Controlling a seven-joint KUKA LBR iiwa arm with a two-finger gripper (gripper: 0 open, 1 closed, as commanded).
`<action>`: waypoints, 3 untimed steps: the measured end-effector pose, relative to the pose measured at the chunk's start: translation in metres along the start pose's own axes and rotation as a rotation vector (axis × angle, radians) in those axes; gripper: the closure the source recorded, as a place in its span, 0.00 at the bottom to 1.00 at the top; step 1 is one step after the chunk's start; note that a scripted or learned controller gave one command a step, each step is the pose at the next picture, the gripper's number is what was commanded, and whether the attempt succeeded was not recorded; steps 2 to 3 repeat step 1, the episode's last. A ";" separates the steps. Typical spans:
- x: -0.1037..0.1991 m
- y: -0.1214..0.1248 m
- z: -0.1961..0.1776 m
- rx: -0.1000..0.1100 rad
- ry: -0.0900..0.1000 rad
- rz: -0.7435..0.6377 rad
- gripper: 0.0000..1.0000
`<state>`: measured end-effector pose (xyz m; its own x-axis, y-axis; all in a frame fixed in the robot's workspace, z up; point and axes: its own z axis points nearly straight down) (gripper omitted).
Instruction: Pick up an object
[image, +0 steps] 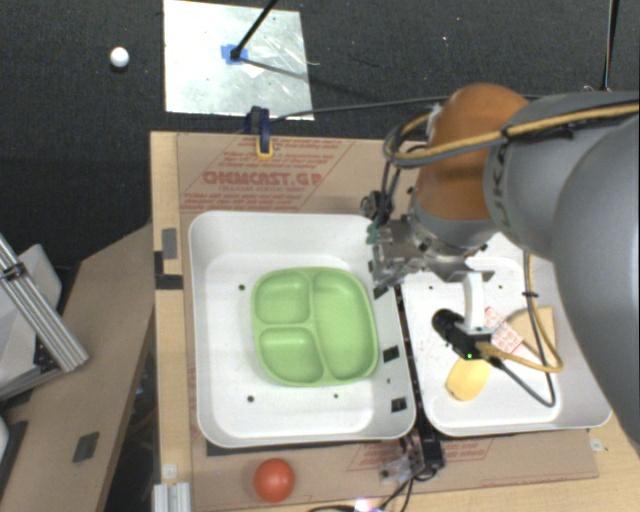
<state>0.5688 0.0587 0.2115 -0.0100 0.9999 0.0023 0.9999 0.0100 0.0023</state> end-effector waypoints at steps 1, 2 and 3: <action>0.044 0.012 -0.012 -0.001 0.000 0.001 1.00; 0.044 0.012 -0.012 -0.001 0.000 0.001 1.00; 0.044 0.012 -0.012 -0.001 0.000 0.001 1.00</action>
